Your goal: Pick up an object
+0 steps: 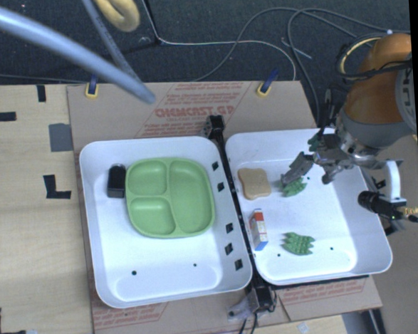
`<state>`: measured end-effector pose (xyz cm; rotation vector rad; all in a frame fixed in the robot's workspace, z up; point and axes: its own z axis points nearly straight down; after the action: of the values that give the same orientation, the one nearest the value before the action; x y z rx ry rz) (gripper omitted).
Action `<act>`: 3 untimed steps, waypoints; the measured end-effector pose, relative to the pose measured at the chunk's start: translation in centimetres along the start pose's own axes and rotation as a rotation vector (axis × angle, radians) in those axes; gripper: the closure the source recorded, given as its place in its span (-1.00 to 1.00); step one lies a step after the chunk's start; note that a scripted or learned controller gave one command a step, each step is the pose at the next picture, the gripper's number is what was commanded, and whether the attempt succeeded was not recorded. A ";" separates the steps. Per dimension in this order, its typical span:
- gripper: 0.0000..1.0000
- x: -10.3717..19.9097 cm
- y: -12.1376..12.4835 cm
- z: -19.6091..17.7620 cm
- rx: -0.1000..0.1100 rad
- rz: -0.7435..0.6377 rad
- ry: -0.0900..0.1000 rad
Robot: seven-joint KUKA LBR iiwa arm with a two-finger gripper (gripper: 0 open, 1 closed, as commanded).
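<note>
Hand [303, 170] partly hides a green toy [293, 188] beneath its fingers.

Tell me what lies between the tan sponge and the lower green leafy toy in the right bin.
In the camera view, a small red and white box lies near the bin's left wall, roughly between the tan sponge and the lower green leafy toy; the rest is bare white floor.
</note>
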<state>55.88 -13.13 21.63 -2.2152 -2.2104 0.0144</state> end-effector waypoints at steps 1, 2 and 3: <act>-1.00 0.0 0.3 -0.8 -0.013 -0.004 -0.002; -1.00 -0.1 -0.1 3.7 -0.010 -0.003 -0.002; -1.00 -0.3 0.7 8.6 -0.009 -0.003 -0.002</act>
<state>56.48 -13.41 13.02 -2.2174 -2.2196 0.0071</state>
